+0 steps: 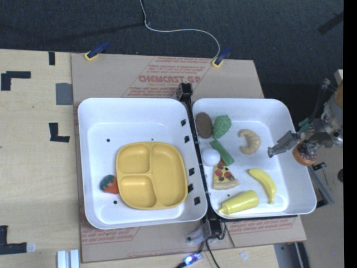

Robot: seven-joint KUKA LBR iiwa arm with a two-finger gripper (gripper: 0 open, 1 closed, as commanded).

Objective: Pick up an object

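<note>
Poised at right bin (290, 121) rim beside croissant (249, 141), likely lining up; gripper (277, 149) grip state unclear

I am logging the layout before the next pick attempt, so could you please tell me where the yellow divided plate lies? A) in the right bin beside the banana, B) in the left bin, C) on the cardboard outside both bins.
B: the yellow divided plate rests on the floor of the left bin, with a small red and green toy at its left edge.

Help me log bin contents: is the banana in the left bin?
No, the banana lies in the right bin, near the yellow bottle.
</note>
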